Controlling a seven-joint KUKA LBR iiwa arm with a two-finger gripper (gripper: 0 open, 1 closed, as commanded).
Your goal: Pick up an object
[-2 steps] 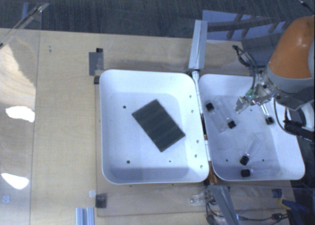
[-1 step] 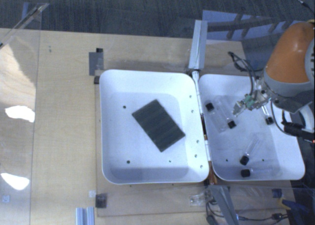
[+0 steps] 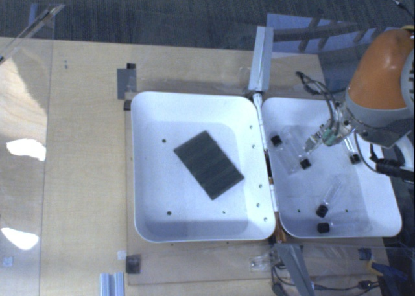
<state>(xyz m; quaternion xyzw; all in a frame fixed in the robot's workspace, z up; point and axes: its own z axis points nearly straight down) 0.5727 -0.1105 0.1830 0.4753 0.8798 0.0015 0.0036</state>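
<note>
Reaching in from the right, the grey arm with its orange band [image 3: 382, 71] hangs over the right bin [image 3: 382, 223], and the claw [image 3: 329, 136] sits low above that bin's upper middle; whether the claw is spread or pressed together I cannot tell, for the tip is small and tangled with wiring.

Nearest the claw, just to its lower left, lies a small black piece [image 3: 305, 163], with what looks like clear plastic around it; a second small black piece [image 3: 276, 140] lies a little farther left, near the bin's inner wall; two more black bits [image 3: 321, 210] rest toward the bin's front edge, well below the claw.

Farthest off, in the left bin [image 3: 139, 159], lies the dark flat rectangular pad [image 3: 209, 164], alone near the middle, its long axis running diagonally from upper left to lower right; it lies well apart from the claw, across the divider between the two bins.

Nothing appears between the claw's tips, so I judge the pick not yet made; the likeliest target is the piece to the lower left, calling for a short drop down and leftward.
</note>
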